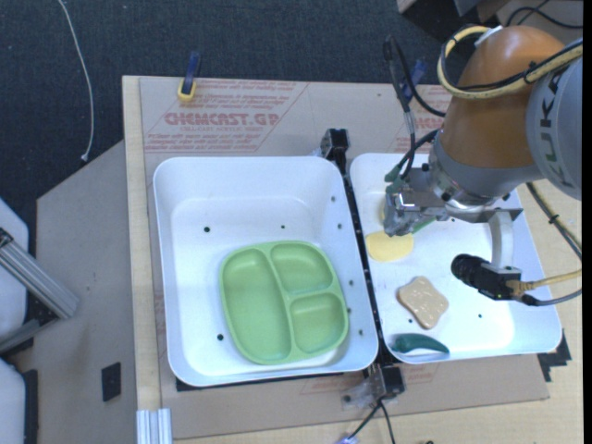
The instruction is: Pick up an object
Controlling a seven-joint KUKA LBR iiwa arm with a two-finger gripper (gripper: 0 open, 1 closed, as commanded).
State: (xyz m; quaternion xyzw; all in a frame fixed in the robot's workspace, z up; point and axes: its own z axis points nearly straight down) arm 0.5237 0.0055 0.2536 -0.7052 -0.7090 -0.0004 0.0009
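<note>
Gripper (pixel 400 218) hangs low in the right white bin (pixel 532 336); whether its fingers are spread cannot be told. Directly beneath, just nearer, lies the flat pale-yellow disc (pixel 389 246). Further near-right sit 1 tan bread-shaped toy (pixel 423 302) and a teal curved piece (pixel 421 344).

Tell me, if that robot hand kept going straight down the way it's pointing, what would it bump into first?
Most likely the flat yellow piece lying in the right bin; the hand sits just above it, though depth is hard to judge.
</note>
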